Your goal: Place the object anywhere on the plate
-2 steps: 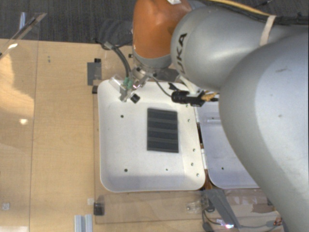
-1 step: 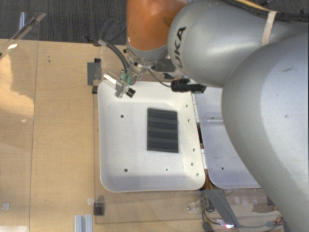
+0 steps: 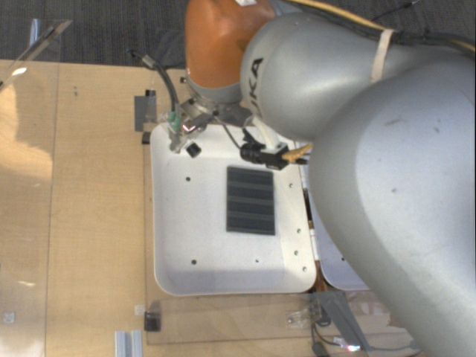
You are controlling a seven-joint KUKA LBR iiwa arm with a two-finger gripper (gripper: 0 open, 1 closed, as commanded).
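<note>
I work in a robotics lab: my grey arm (image 3: pixel 357 125) over a plywood bench (image 3: pixel 74 199), white bin (image 3: pixel 171 222) at centre, cabling (image 3: pixel 320 6) at one o'clock.

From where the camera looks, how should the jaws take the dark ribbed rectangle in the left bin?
The dark ribbed rectangle lies flat on the floor of the left bin, so probably come straight down from above. Close across its two long edges, the narrower span, near the middle. Its ribs run across it, so they offer little hold.
</note>
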